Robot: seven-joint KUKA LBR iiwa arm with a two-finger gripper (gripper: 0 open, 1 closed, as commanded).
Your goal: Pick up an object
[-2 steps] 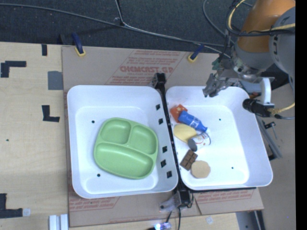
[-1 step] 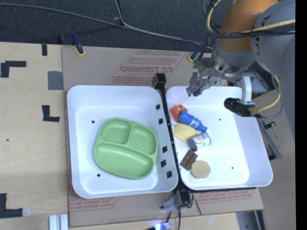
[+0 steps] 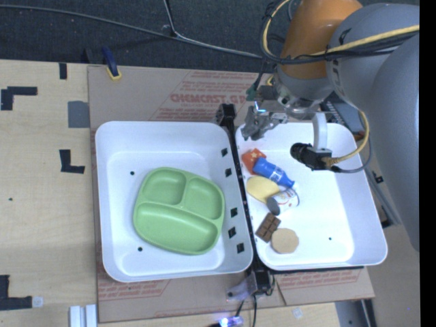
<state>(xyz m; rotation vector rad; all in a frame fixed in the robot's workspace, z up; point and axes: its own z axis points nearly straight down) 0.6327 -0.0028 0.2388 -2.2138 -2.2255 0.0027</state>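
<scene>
Although the gripper (image 3: 257,125) is seen over the top left corner of the right bin (image 3: 340,210), its fingers are lost in a blur of metal and cable, so it cannot be told whether they stand apart or together; nothing is seen held between them. Just below it, an orange packet (image 3: 253,159) lies against the bin's left wall, touching a blue tube (image 3: 274,173) that lies at a slant. Below these, close together, are a yellow piece (image 3: 260,187), a small grey piece (image 3: 273,204), a brown block (image 3: 267,227) and a tan disc (image 3: 285,240).

All are judged light toy-sized things. The packet, nearest the gripper, is likely thin and crinkly and may slip; it would best be taken across its short sides, though the wall crowds one side. The tube is probably stiff and smooth, and is better pinched across its middle.

What the grey piece is cannot be made out, nor the thin loop beside it. The left bin (image 3: 109,182) holds a green tray (image 3: 178,210). The arm (image 3: 320,33) covers the right bin's upper rim.
</scene>
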